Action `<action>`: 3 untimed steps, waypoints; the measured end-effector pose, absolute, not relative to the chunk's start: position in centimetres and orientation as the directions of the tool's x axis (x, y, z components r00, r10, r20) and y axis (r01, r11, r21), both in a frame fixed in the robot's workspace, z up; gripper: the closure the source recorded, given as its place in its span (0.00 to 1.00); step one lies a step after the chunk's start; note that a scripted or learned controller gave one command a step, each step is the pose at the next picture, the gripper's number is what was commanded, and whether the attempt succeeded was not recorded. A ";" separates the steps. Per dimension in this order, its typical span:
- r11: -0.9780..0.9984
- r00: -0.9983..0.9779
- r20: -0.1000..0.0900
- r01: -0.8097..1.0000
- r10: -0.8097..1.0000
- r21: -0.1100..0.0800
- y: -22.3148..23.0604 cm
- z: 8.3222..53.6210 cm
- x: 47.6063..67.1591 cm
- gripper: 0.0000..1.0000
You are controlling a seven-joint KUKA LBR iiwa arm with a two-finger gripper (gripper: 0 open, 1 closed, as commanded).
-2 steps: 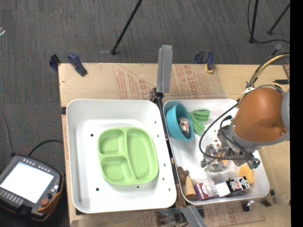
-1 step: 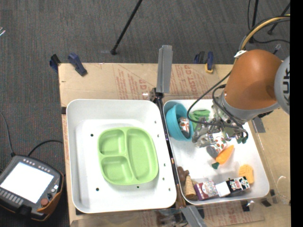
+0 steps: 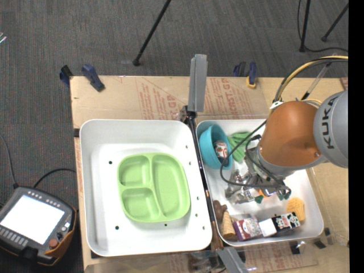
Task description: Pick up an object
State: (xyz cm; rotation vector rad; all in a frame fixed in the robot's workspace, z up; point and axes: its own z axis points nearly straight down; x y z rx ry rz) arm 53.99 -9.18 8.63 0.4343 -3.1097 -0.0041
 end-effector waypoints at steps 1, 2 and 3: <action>0.962 -0.962 0.000 -0.275 -0.275 0.002 -9.2 8.7 54.0 0.00; 0.897 -0.897 -0.001 -0.441 -0.441 0.003 -8.4 8.7 59.9 0.00; 0.863 -0.863 -0.001 -0.505 -0.505 0.002 -11.2 8.7 53.1 0.00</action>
